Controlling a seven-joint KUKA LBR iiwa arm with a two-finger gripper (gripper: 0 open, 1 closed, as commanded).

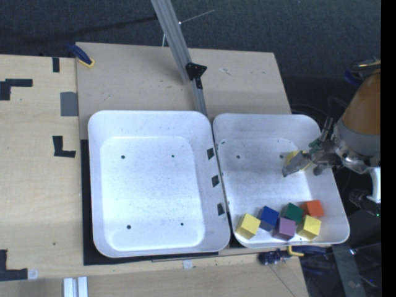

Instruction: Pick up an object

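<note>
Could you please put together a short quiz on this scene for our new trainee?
1. True or false: the blocks lie in the left bin.
2. Which block lies nearest the divider between the bins: A) orange block, B) yellow block, C) green block?
3. Fill in: the gripper hovers over the ___ bin.

Key
1. False; they cluster along the near edge of the right bin.
2. B.
3. Right.

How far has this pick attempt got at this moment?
Nothing looks picked yet: the blocks all lie clustered at the near edge of the right bin. The gripper sits low over that bin's right side, away from them. Reaching a block, closing on it and lifting all remain.
</note>
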